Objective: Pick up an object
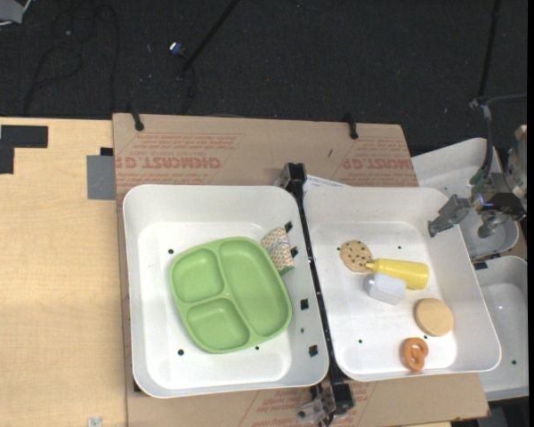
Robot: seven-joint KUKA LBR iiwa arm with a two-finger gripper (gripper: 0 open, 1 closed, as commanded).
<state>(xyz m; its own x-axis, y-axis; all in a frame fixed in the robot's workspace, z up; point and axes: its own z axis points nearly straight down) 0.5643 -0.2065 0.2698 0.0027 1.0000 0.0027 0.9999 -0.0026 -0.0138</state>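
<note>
The right bin (387, 363) holds a chocolate-chip cookie (355, 255), a yellow bottle-like toy (400, 271) with a pale white piece (385, 288) beside it, a tan round disc (434, 317) and a small orange pretzel (415, 354). My gripper (467, 220) hovers at the bin's upper right rim, right of and above the yellow toy. It is open, with one grey finger (445, 213) over the bin's corner and nothing between the two.
The left bin (151, 238) carries a green divided plate (230, 294) with a small patterned item (278, 248) at its upper right edge. A black divider (308, 283) separates the bins. White equipment (507, 292) stands right of the right bin.
</note>
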